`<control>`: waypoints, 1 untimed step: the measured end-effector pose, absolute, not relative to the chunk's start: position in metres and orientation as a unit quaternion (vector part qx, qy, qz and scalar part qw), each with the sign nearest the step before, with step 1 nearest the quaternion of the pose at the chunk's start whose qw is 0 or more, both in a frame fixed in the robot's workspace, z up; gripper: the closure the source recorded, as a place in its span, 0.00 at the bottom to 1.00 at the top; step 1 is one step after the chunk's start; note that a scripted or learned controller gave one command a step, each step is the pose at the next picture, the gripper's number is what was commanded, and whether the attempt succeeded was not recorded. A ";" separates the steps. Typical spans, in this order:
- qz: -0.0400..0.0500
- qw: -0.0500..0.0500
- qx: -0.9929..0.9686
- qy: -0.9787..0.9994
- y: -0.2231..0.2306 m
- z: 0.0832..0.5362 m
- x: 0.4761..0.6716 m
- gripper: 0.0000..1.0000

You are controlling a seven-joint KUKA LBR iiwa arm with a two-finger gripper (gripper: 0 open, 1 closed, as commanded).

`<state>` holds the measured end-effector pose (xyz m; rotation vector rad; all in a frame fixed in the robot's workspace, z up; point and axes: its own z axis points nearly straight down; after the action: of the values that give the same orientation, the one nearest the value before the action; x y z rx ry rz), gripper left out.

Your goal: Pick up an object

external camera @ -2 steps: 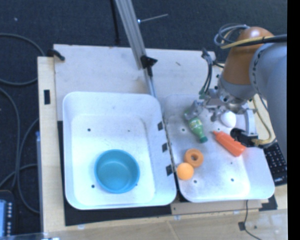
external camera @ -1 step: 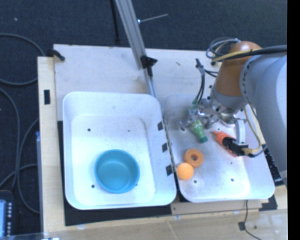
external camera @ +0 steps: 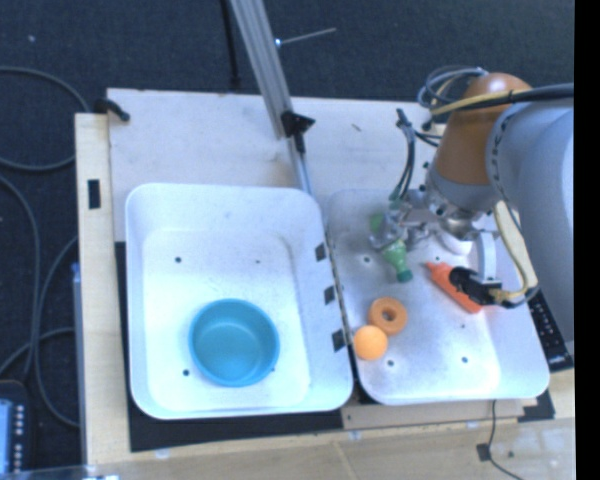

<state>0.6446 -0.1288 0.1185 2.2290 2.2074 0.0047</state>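
Observation:
My gripper (external camera: 404, 230) hangs low over the back of the right bin (external camera: 480, 368), under the orange band of the arm. Right below and in front of it a small green object (external camera: 397, 262) lies on the bin floor, touching or nearly touching the gripper's tip. Nearer the bin's front left lie an orange ring (external camera: 388, 315) and, just beside it, an orange ball (external camera: 370, 343). To the gripper's right an orange-red elongated piece (external camera: 447, 278) rests on the floor. A blue bowl (external camera: 234, 342) stands in the left bin (external camera: 160, 218).
A slanted metal post (external camera: 265, 53) rises from the bench behind the bins. The wall between the two bins (external camera: 330, 268) runs just left of the green object. Cables lie on the dark floor at left.

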 end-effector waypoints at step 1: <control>0.003 0.002 0.709 0.705 -0.124 0.177 0.638 1.00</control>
<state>0.6383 -0.1235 0.1768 2.2251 2.2135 0.0083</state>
